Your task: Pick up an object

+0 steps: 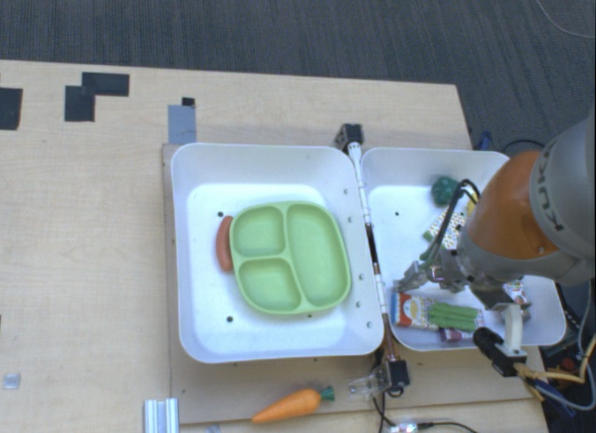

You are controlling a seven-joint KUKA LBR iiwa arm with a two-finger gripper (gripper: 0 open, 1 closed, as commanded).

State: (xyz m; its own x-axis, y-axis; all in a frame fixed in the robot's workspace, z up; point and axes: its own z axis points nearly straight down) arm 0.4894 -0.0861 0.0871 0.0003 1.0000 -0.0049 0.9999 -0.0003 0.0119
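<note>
The grey arm (pixel 549 208) with its orange band looms closest, reaching over the right bin (pixel 400 212). Its hand (pixel 430 273) hangs low above a flat packet (pixel 438 314) with green on it — how far open I cannot tell, and nothing shows in its hold. A teal object (pixel 445 189) sits near the bin's far edge. To do this well, centre over the packet before closing — a flat thing slips easily.
</note>
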